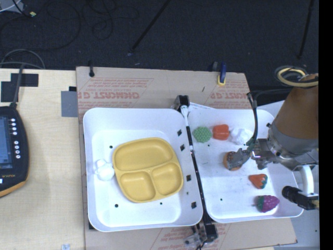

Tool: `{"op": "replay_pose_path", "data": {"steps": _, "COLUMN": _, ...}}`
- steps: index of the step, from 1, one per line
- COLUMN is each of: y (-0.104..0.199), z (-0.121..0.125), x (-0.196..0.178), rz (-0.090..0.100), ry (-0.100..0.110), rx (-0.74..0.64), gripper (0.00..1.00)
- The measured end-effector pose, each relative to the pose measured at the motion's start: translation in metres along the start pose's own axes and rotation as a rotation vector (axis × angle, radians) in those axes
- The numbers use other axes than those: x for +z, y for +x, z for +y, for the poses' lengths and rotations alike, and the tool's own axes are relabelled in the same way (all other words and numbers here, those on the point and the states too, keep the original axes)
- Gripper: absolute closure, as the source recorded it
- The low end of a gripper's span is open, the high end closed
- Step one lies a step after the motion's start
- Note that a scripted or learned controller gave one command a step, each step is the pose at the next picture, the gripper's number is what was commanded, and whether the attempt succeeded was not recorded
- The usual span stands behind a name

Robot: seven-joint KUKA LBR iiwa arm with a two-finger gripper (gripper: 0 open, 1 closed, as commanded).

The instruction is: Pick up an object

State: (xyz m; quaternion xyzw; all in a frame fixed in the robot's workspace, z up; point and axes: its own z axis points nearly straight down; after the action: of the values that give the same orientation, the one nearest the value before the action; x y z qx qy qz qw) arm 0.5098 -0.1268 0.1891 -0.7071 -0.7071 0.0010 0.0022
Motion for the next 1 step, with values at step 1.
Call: {"op": "replay_pose_path", "data": {"steps": 1, "y": 0.0052, "z": 0.0243, "x": 0.1056, "rz": -0.002, "ry": -0.004, "rx": -0.002, "gripper": 0.00}}
